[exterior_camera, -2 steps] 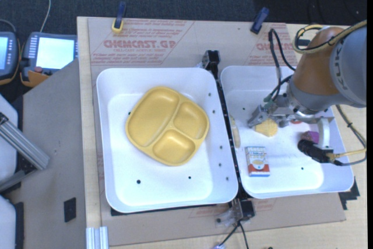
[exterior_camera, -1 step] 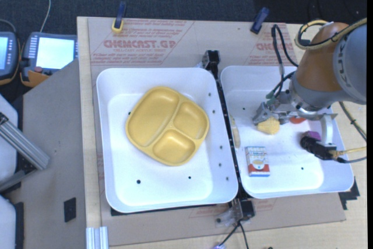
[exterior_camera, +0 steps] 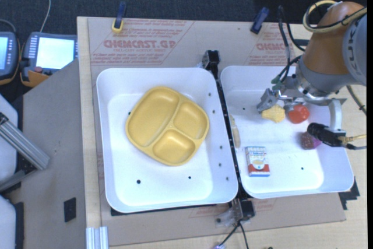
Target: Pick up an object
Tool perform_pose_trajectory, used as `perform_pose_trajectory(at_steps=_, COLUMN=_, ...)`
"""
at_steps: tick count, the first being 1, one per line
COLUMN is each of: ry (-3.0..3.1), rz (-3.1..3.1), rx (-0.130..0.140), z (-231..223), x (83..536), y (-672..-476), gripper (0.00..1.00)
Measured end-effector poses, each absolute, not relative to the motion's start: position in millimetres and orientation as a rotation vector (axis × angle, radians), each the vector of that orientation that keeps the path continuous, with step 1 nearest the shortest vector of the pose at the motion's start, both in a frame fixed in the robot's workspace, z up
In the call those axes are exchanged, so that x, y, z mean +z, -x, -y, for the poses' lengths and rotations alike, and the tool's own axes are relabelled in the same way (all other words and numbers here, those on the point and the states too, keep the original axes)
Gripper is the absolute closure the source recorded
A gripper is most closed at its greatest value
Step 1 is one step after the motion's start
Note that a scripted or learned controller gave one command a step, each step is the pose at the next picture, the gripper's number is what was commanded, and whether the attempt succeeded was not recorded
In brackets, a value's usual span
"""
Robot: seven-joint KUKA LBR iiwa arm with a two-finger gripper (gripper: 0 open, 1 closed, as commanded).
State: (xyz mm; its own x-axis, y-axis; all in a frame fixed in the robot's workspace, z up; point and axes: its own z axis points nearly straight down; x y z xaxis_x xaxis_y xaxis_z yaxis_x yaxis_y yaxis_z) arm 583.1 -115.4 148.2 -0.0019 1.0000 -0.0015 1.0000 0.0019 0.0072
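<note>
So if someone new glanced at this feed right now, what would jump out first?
Probably the yellow divided plate, lying alone in the middle of the left bin. Next, the arm's gripper, low over the right bin beside a pale yellow item and a red ball. A small red-and-white carton and a dark purple item lie nearby.

I count two white bins, one yellow divided plate, one small carton, and three little food pieces.
</note>
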Motion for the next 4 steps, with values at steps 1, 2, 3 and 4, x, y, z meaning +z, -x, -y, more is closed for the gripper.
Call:
perform_pose_trajectory(at_steps=1, ry=-2.215, rz=-2.218, rx=0.006, z=119.9, x=207.2, y=-592.8, gripper=1.0)
perform_pose_trajectory(at_steps=2, ry=-2.216, rz=-2.217, rx=0.006, z=124.5, x=252.5, y=-590.5, gripper=1.0)
perform_pose_trajectory(at_steps=3, ry=-2.217, rz=-2.219, rx=0.003, z=124.6, x=270.8, y=-591.3, gripper=1.0)
perform_pose_trajectory(at_steps=4, ry=-2.218, rz=-2.229, rx=0.0, z=77.5, x=269.6, y=-581.4, gripper=1.0)
